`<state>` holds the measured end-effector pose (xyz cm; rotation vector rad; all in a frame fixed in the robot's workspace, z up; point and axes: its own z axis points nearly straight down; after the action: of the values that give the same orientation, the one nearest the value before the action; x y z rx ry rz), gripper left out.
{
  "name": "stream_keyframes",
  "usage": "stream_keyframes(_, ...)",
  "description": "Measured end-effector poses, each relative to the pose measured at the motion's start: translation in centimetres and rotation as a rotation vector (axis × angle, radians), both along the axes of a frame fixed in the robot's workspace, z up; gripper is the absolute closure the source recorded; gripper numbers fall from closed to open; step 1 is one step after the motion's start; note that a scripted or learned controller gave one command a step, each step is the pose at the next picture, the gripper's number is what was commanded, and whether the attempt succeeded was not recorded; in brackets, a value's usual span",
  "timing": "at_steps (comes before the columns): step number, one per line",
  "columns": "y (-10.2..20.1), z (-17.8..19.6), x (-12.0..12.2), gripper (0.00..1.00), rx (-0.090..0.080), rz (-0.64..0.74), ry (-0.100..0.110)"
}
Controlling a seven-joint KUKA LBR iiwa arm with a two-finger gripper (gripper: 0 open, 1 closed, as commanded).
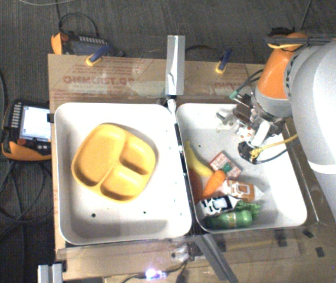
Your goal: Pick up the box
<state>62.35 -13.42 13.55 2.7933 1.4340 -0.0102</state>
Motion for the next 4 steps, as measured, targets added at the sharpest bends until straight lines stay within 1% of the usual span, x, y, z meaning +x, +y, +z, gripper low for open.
stream_keyframes(1,0.0,0.0,0.0,0.0,0.0,0.0,0.0)
stream_keyframes(2,-4.3,0.3,-1.4,0.0,0.002,0.283,0.0)
stream_keyframes(3,-6.4,1.0,-4.8,0.0,0.005,-0.019,-0.001)
stream_keyframes(4,-7.1,-4.3,2.8,0.0,0.013,-0.208,0.0)
